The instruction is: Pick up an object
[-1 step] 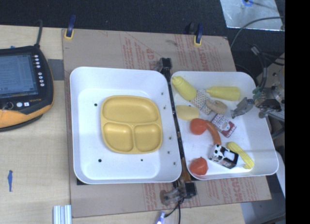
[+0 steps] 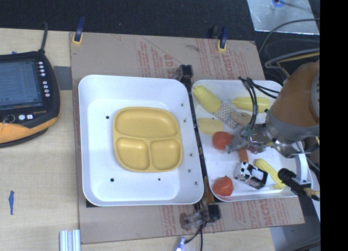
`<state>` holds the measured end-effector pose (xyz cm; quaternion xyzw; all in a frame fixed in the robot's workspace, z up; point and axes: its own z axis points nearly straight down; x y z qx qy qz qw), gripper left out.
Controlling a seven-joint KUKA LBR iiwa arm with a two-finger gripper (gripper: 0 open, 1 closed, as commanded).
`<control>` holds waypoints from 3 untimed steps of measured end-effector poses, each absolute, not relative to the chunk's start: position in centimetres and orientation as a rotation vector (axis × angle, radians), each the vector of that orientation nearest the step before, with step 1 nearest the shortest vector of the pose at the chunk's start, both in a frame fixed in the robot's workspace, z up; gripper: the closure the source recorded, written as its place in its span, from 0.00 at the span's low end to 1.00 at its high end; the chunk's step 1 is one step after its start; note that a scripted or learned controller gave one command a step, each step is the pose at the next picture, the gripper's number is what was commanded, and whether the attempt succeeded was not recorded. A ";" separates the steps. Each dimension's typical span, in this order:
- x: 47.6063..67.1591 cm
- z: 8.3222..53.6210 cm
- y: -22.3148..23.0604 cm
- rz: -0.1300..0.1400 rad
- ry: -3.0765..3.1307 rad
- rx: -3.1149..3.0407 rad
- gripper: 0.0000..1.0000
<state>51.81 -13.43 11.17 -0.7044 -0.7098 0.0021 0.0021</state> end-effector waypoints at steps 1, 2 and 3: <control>55.1 9.5 -10.2 0.000 -2.233 -2.219 0.00; 55.0 10.4 -10.3 0.006 -2.233 -2.213 1.00; 57.5 19.2 -0.2 0.001 -2.225 -2.213 1.00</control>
